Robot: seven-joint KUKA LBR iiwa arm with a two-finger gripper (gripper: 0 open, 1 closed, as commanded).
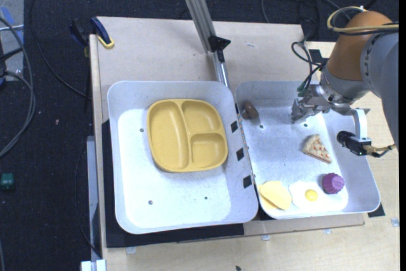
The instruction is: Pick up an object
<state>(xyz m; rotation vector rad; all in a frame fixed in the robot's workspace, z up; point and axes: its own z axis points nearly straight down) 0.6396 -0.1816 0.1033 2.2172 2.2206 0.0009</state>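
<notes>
My gripper hangs low over the back of the right bin, reaching in from the right. A toy pizza slice lies a little in front of it and to the right, apart from it. A small brown object rests to the gripper's left near the bin's back left corner. Along the front of the bin lie a yellow wedge, a fried egg and a purple piece.
The left bin holds a yellow divided plate. A slanted metal pole rises from behind the seam between the bins. Cables lie on the dark floor beyond the bench.
</notes>
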